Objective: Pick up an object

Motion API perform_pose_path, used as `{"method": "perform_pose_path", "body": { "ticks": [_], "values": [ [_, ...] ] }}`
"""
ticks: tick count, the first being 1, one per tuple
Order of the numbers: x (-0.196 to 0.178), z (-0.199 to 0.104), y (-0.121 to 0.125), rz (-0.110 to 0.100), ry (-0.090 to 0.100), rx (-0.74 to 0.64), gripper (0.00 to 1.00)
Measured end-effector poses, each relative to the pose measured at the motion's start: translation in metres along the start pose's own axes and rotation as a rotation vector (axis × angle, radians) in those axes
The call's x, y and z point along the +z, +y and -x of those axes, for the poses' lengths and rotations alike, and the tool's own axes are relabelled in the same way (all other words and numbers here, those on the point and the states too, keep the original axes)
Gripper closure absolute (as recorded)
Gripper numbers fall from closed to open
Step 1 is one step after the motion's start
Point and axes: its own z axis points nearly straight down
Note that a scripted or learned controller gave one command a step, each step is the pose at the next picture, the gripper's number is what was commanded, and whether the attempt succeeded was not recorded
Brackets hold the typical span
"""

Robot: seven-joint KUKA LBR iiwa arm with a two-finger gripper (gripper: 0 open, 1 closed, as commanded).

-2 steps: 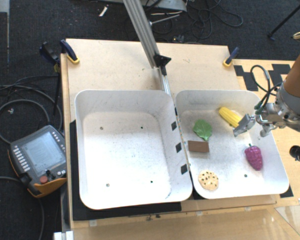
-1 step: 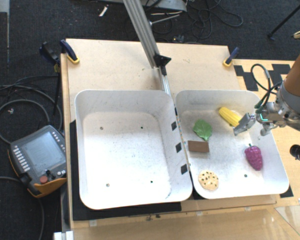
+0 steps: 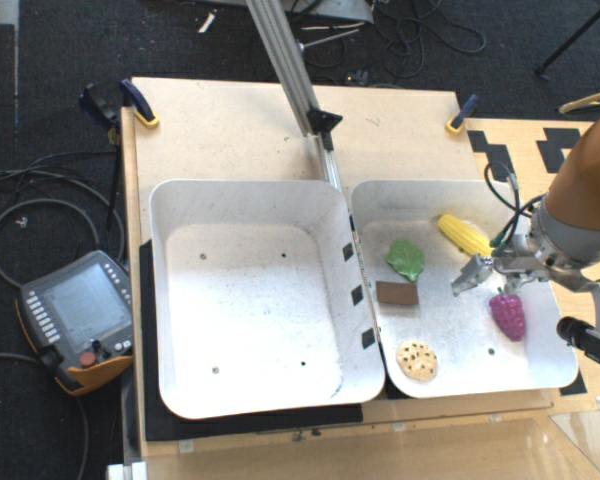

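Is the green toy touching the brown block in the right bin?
Apart. The camera view shows a strip of white bin floor between the green toy and the brown block below it.

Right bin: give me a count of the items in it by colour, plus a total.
Yellow: 1, the corn cob
Green: 1, the leafy piece
Brown: 1, the block
Tan: 1, the cookie
Purple: 1, the grape bunch
Total: 5, all in the right bin
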Motion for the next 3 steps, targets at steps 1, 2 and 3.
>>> {"method": "perform_pose_path", "body": {
  "ticks": [1,2,3],
  "values": [
    [0.046,0.005,-0.006,0.0,0.0,0.0,0.0],
    [0.072,0.0,-0.002,0.01,0.006,-0.007,0.0],
    [0.062,0.0,-0.002,0.012,0.004,-0.007,1.0]
  ]
}}
